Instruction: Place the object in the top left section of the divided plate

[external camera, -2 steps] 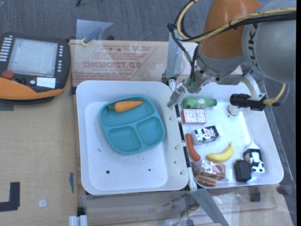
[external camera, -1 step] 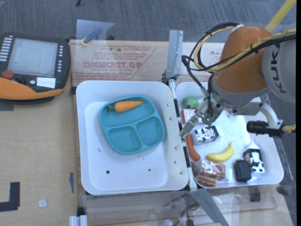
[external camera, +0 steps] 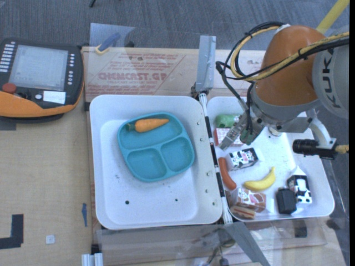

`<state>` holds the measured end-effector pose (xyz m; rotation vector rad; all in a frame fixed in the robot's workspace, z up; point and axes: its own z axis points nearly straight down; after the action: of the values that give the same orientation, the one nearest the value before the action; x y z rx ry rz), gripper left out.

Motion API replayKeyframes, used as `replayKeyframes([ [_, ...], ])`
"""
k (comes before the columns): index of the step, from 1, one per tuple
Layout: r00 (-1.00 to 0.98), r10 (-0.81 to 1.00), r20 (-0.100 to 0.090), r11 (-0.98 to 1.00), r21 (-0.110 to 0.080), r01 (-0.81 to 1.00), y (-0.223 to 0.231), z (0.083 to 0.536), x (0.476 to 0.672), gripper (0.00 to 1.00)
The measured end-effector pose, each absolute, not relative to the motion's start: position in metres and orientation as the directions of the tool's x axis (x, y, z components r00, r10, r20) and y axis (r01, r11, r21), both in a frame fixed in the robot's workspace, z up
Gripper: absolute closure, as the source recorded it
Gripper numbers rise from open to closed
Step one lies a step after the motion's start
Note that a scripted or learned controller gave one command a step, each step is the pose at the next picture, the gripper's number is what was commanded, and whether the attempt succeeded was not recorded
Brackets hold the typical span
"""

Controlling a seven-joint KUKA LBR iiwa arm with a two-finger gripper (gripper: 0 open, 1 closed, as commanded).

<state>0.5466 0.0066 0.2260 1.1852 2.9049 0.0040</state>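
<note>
A toy carrot (external camera: 151, 124) lies on its side in the long upper section of a blue divided plate (external camera: 157, 172), which sits in the left white bin (external camera: 111, 204) on the desk (external camera: 44, 170); the carrot's orange tip points toward the bin divider. The KUKA arm (external camera: 294, 65), orange-banded, reaches over the right white bin (external camera: 324, 201), its jaws (external camera: 239, 132) hanging above the bin's upper left corner; whether they are apart or together cannot be told. Below them lie a green item (external camera: 226, 120), a cow-patterned carton (external camera: 243, 158), a sausage (external camera: 225, 172), a banana (external camera: 260, 181), a black block (external camera: 286, 200) and a second cow-patterned carton (external camera: 301, 187). A teach pendant (external camera: 39, 79) rests at the far left.
</note>
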Motion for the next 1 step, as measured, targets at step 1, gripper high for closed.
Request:
replayKeyframes([
  [1, -0.813, 0.583, 0.001, 0.813, 0.000, 0.583, 0.0662, 0.1847, 0.5402, 1.00],
])
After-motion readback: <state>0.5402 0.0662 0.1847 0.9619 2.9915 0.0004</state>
